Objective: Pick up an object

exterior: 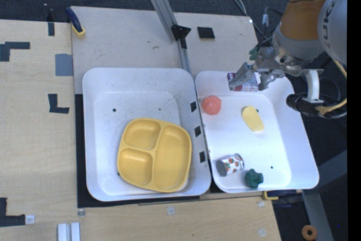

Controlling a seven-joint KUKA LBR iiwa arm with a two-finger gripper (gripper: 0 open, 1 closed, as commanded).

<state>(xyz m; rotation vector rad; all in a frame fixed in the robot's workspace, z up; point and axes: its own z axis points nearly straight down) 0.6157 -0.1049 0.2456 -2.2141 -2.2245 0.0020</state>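
Gripper [248, 77] at right bin's [293, 144] far edge, above a small packet [243, 84]; grip state cannot be told. In bin: red ball [211, 105], yellow piece [252, 119], cup [230, 165], green toy [253, 178]. Left bin: yellow plate [154, 154].

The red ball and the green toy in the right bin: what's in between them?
In the camera view, bare white bin floor mostly; the small patterned cup lies just left of the line from the red ball to the green toy.
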